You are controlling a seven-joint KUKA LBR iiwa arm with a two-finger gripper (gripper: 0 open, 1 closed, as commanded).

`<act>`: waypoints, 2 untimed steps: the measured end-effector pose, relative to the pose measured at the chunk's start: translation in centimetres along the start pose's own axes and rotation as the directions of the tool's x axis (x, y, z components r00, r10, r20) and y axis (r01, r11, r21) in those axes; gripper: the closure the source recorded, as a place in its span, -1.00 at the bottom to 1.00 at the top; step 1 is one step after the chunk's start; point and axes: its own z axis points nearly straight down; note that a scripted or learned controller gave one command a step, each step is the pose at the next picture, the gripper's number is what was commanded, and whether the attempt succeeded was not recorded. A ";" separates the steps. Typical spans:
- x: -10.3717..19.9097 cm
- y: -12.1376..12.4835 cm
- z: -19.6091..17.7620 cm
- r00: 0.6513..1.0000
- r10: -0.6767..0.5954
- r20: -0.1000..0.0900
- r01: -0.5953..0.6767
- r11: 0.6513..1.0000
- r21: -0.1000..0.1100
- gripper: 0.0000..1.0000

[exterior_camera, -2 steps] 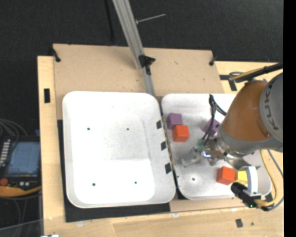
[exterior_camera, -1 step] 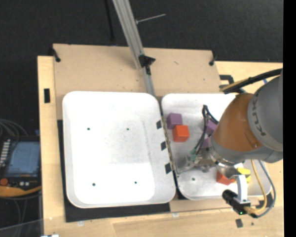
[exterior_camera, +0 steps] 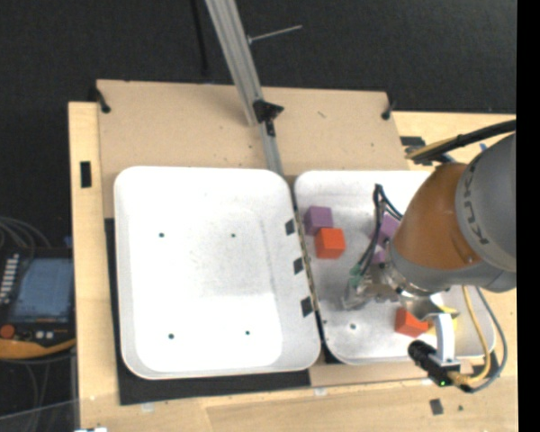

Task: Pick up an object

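gripper (exterior_camera: 358, 288) low in right bin (exterior_camera: 342, 187), below-right of orange cube (exterior_camera: 329, 242) | open or closed: cannot tell | risk: likely closes on bare floor, missing cube

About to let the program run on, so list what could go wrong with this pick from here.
1. The gripper sits low in the right bin, apart from the orange block and purple block; it may well close on nothing.
2. The arm hides much of that bin, and part of a second orange block shows at its edge; a sideways move could knock it.
3. The gripper is near the divider between the bins, so it could scrape there.
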 end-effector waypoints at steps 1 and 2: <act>-0.1 0.0 -4.3 1.000 -0.011 0.002 0.011 1.000 0.000 1.00; -0.4 0.2 -10.7 1.000 -0.011 0.002 0.011 1.000 -0.003 1.00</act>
